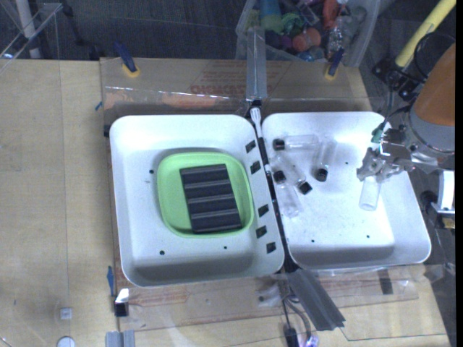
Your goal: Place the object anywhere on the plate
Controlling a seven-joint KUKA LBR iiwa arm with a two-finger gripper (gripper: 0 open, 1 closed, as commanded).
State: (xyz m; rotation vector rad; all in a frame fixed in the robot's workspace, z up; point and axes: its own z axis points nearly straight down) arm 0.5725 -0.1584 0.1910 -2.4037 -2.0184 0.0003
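A light green plate [168,194] lies in the left bin [134,150] with a black ridged block [210,197] on it. Several clear vials with black caps lie in the right bin [340,230], among them one [295,143] near the back and one [298,185] by the divider. My gripper [377,168] hangs over the right side of the right bin. A clear vial [369,194] stands upright directly under it, its top touching or almost touching the gripper. The view does not show whether the vial is held.
A clear tub of colourful toys [307,13] stands behind the bins. The divider [264,186] between the bins carries black clips. Cables and a yellow tube [427,20] crowd the back right beside the arm [438,107].
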